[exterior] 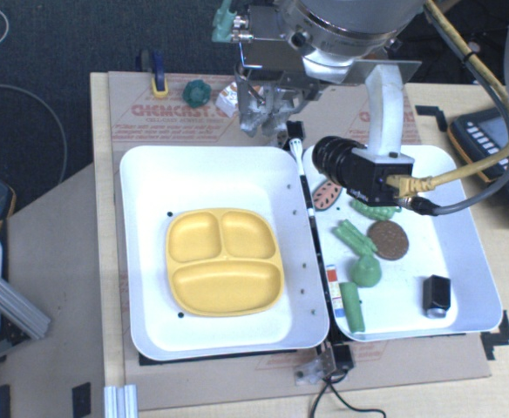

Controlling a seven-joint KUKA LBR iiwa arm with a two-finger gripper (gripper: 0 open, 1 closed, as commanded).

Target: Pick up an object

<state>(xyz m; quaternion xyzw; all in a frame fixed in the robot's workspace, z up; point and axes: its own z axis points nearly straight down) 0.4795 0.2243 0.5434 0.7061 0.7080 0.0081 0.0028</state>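
A: Where's the tool (268, 111) now?

B: Up at the far edge, over the bench (185, 111) just beyond the left bin (141, 233). It's a metal tangle from this angle; I cannot tell whether it is spread or pressed together, and I see nothing pinched in it.

A: What's there to pick?

B: The left bin has a yellow tray (225, 261), three compartments, lying flat. The right bin (472, 268) has the small stuff: a brown disc (389, 239), a green pod (356, 237), a green lump (366, 272), a green stick (350, 305) near the front, a black block (437, 294) to the right, and a pink slice (326, 195) by the divider.

A: Which would you go for?

B: The black block, I'd guess. It sits apart from the rest, looks stiff and light, and could be taken across its narrow sides.

A: And the tray?

B: Probably rigid plastic, light but wide and slick; only its rim offers a hold. The disc lies flat, so it's likely hard to get under.
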